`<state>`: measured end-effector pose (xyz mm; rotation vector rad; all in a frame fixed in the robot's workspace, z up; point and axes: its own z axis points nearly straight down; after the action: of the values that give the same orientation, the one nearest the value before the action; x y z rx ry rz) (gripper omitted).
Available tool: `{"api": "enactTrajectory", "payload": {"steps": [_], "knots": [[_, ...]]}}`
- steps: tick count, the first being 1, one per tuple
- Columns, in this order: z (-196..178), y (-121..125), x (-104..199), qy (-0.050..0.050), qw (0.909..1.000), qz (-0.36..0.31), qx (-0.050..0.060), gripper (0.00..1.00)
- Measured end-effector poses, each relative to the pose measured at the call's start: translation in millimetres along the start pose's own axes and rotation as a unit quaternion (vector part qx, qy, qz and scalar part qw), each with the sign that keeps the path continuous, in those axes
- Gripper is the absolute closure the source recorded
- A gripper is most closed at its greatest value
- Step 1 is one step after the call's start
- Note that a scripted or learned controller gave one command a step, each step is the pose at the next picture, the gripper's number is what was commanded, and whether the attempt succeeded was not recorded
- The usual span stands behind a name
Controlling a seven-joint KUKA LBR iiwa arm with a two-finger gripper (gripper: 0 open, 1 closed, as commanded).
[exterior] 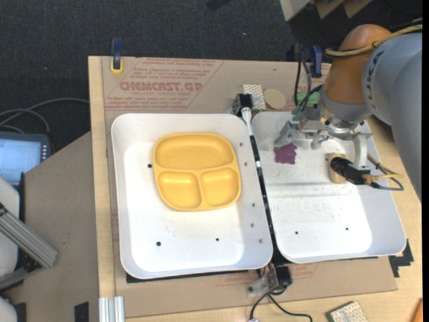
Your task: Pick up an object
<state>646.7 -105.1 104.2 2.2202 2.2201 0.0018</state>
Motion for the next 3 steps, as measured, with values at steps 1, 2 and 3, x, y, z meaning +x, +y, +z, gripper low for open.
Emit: {"api": "enactTrajectory", "payload": {"steps": [1, 2, 3], "knots": [[20, -20, -51, 0.001, 1.0000, 0.003, 0.003, 0.00], [19, -57, -87, 0.000, 1.0000, -0.001, -0.001, 0.00], [19, 24, -31, 0.000, 1.0000, -0.004, -0.003, 0.00]]}}
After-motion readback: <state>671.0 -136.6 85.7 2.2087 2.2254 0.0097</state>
